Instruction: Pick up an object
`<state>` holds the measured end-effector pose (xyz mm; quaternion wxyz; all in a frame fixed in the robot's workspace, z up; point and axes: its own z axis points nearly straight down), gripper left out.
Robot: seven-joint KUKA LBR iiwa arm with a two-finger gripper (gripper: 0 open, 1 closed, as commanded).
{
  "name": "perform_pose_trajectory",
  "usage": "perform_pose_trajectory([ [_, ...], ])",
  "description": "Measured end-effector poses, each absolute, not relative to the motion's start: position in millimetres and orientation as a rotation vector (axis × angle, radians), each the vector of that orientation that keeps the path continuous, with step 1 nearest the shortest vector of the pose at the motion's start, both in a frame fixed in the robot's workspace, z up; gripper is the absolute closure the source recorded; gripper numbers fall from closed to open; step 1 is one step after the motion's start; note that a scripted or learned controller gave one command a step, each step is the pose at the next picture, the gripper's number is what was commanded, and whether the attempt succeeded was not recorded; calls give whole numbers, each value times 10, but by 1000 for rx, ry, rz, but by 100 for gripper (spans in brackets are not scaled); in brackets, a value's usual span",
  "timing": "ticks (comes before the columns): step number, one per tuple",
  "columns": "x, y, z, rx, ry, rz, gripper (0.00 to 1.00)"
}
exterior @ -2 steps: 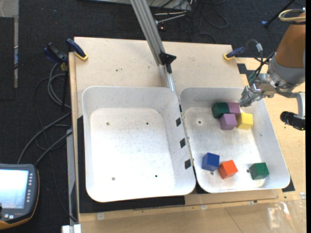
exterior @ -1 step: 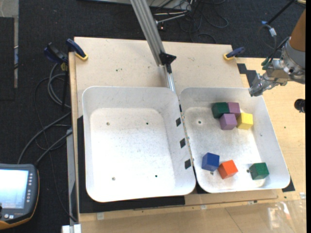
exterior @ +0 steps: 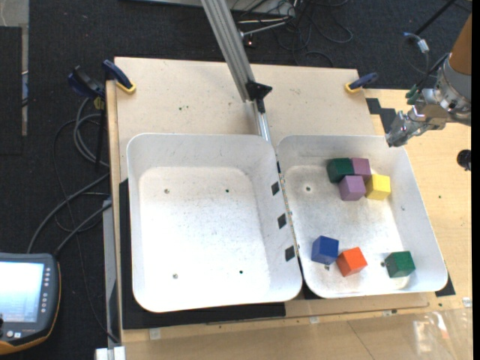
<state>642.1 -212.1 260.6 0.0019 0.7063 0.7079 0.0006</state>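
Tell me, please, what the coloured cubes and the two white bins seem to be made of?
The cubes, such as the orange cube and yellow cube, look like painted wood or plastic: flat matte colour, sharp edges, no grain visible. The right bin and left bin look like thin moulded plastic: smooth, rounded corners, slightly glossy, speckled with dark marks.

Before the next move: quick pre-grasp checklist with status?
1. Targets present in right white bin: ok, several blocks.
2. Two-finger gripper above the bin's far right rim, not over any block: not ok.
3. Finger state: cannot tell.
4. Isolated target: ok, green cube near the right rim stands apart.
5. Yellow cube touches purple cube: not ok for a clean grasp.
6. Blue cube and orange cube adjacent: cannot tell if touching.
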Motion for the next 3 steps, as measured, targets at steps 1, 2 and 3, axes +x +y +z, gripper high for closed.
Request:
perform_pose_trajectory([
  [1,6320,-1592,2589,2214,2230,1,100],
  [2,6208,-1050,2464,2215,2232,0,100],
  [3,6253,-531,2498,2212,2232,3,100],
])
